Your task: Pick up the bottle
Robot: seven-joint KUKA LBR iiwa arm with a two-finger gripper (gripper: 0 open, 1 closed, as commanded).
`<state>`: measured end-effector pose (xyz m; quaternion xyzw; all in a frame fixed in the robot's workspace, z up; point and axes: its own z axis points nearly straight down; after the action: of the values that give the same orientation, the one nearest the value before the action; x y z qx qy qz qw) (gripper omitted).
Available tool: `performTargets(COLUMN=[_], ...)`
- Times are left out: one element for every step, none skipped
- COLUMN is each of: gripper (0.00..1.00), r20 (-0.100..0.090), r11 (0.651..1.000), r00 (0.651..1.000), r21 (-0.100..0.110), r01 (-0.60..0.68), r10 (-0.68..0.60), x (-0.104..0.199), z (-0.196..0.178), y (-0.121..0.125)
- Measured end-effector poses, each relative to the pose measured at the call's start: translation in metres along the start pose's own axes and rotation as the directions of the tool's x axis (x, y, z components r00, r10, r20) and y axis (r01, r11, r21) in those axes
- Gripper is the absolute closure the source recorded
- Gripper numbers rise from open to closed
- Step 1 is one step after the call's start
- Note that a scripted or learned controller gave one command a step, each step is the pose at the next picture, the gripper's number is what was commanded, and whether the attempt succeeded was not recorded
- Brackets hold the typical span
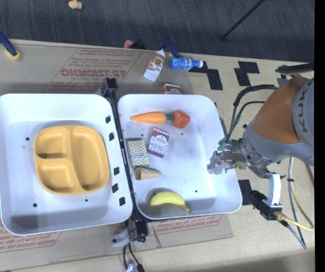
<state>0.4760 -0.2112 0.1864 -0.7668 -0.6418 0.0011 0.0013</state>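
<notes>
A small blue bottle (180,63) lies on its side on the cardboard behind the right bin (205,103), outside both bins. My gripper (216,165) hangs over the right rim of the right bin, well in front of and to the right of the bottle. Nothing is visibly held. The grey arm with its orange band (278,118) reaches in from the right.
The right bin holds a carrot (149,118), a red fruit (180,118), a small carton (158,142), a checked packet (136,150), a cone (146,173) and a banana (169,200). A yellow divided plate (72,157) sits in the left bin. A milk carton (154,67) lies beside the bottle.
</notes>
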Motion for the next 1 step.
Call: performTargets(gripper=[1.00], r20=[0.001], r11=[0.996], r00=[0.996], r21=[-0.003], r01=[0.087], r10=[-0.087], x=[0.0100], z=[-0.0110], y=[-0.0012])
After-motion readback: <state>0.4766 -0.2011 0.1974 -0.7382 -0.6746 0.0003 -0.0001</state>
